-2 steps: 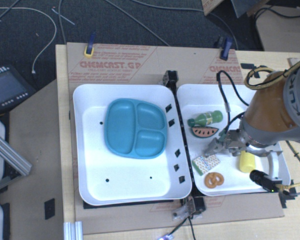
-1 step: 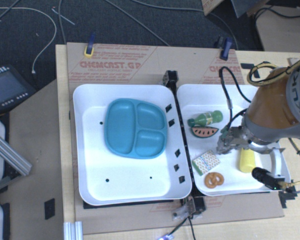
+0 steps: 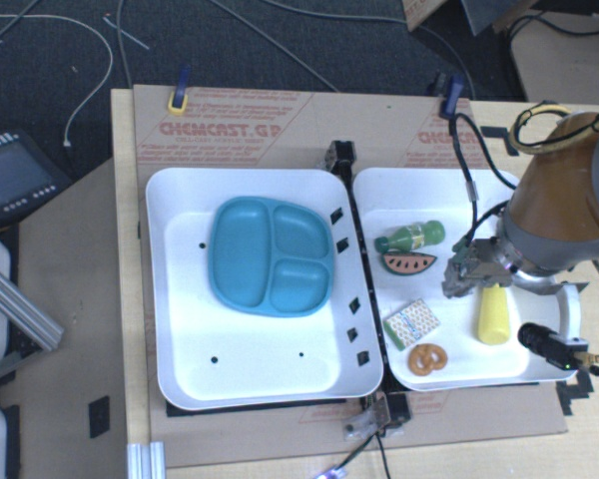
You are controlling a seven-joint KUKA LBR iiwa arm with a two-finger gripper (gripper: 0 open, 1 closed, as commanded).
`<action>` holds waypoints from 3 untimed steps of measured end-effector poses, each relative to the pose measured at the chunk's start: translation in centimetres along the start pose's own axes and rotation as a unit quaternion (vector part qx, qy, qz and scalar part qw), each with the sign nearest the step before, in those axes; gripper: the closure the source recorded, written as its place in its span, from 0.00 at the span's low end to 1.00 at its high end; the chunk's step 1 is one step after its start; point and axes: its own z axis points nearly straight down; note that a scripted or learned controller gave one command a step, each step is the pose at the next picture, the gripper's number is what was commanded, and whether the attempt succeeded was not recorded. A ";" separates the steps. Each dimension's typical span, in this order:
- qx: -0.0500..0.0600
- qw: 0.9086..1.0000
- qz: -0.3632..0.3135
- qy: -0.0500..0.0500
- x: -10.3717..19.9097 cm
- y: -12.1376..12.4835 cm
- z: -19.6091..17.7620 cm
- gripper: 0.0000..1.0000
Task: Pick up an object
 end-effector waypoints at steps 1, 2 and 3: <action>-0.001 1.000 0.000 0.000 0.3 0.2 -4.4 1.00; 0.000 1.000 0.000 0.000 0.7 0.4 -8.7 1.00; 0.004 1.000 -0.002 0.002 6.3 0.6 -7.3 1.00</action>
